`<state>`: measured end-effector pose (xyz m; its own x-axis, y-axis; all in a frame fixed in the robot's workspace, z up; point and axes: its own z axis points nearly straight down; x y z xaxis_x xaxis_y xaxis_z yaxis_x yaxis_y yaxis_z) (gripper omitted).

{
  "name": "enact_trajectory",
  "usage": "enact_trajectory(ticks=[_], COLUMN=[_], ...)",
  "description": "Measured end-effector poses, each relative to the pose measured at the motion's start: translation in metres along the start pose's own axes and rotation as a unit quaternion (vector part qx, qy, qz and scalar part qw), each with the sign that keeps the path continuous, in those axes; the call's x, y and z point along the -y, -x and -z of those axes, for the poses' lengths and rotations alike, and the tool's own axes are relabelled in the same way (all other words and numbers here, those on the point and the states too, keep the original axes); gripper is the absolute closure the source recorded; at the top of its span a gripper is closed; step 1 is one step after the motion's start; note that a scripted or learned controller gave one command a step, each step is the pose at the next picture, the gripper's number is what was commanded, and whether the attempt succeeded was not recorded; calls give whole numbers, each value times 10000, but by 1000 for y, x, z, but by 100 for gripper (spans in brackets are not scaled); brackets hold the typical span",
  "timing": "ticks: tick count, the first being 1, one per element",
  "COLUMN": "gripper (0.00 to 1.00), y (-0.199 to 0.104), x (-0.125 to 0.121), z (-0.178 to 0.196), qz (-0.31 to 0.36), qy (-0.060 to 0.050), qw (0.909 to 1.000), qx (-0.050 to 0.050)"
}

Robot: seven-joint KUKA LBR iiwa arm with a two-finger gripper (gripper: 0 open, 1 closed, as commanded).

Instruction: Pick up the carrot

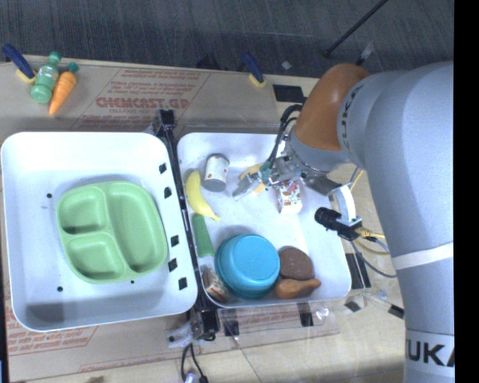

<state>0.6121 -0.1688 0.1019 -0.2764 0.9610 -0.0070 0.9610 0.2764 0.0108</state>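
Note:
The carrot (61, 92), orange with a green top, lies on the brown board at the far left, outside both bins and beside a green toy bottle (44, 82). My gripper (255, 180) is low in the upper middle of the right bin (335, 250), far from the carrot. It hangs between a small tin can (215, 171) on its left and a small white carton (290, 199) on its right. Nothing that looks like the carrot is at the gripper.
The left bin (16, 214) holds a green divided plate (110, 230). In the right bin lie a banana (197, 195), a green cucumber (202, 234), a blue bowl (247, 263), a brown round piece (296, 261) and a tan piece (298, 287). A black divider (169, 146) runs between the bins.

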Motion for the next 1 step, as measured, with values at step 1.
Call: enact_trajectory(ticks=[1], gripper=[0], y=[20], x=[-11], z=[40], qz=[-834], qy=[-71], qw=[9965], qx=[-25])
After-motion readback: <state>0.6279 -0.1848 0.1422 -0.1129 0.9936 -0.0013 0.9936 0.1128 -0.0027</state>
